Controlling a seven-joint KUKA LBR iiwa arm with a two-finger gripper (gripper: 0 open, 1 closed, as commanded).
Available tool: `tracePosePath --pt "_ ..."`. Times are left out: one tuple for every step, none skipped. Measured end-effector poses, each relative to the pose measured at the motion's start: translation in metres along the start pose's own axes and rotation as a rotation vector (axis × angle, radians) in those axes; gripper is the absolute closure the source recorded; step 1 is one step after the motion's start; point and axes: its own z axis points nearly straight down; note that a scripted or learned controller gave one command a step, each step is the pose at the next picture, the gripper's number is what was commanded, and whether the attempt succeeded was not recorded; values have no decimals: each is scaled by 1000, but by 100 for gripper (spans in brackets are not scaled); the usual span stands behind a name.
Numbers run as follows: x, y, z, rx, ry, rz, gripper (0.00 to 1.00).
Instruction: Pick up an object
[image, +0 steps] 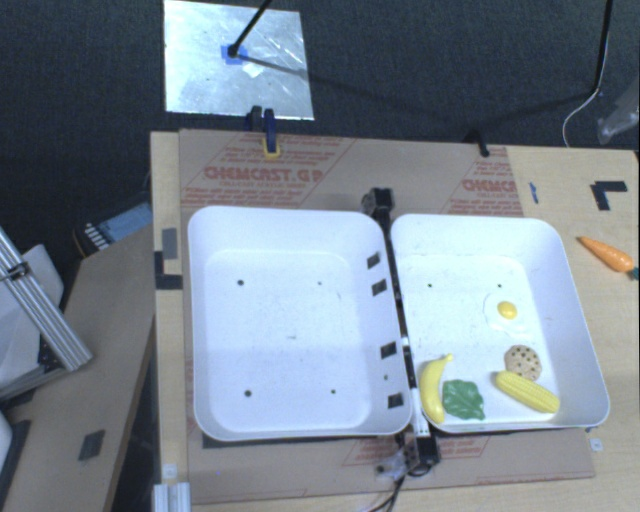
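- Nearest, along the front of the right-hand bin (575, 300), lie a yellow banana (433, 388), a green leafy piece (463, 399) touching it, and a yellow corn cob (526, 391) toward the front right corner.
- Just behind the corn sits a round brown cookie (521, 360).
- Farther back, a fried egg (505, 310) rests near the bin's middle right.
- The left-hand bin (200, 300) stands beside it, their walls touching.
- An orange carrot (607, 253) lies on the surface (300, 170) outside the right bin.
- The claw's state I cannot tell.
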Motion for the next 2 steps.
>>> tracePosePath --pt "-39 -5 0 0 0 0 0" --pt "-59 -11 0 0 0 -2 0"
